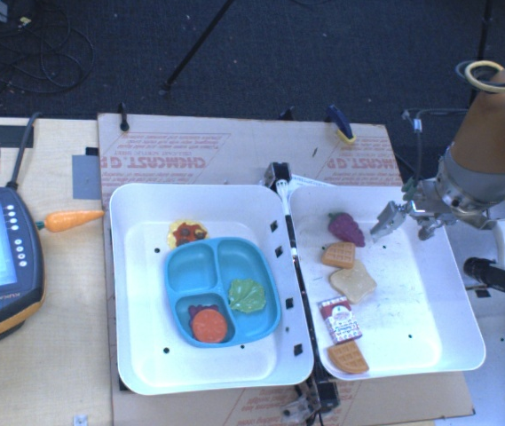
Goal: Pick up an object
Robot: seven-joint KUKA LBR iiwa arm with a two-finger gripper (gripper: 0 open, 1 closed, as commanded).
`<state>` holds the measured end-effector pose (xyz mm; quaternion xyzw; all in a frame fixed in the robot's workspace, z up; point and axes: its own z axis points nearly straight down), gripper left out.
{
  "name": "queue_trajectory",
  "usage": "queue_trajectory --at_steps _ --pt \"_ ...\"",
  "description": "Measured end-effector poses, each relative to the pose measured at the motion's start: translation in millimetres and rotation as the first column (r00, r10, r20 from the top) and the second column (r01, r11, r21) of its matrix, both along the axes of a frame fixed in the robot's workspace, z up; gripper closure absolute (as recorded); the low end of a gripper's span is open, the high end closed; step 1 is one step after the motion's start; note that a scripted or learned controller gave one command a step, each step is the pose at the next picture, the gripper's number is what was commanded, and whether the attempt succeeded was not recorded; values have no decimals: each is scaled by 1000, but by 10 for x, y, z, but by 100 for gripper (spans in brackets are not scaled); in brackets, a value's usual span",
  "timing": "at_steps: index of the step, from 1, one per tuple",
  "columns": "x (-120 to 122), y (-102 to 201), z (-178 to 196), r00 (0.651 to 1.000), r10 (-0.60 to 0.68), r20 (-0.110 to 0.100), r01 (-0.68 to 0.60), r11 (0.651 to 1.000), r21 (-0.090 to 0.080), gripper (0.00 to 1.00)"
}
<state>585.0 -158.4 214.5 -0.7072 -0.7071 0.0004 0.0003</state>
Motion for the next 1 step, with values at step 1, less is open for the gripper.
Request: queue_trajectory --at_steps 1 --pt "320 443 -1317 1000 4 -6 -4 1000 3 0"
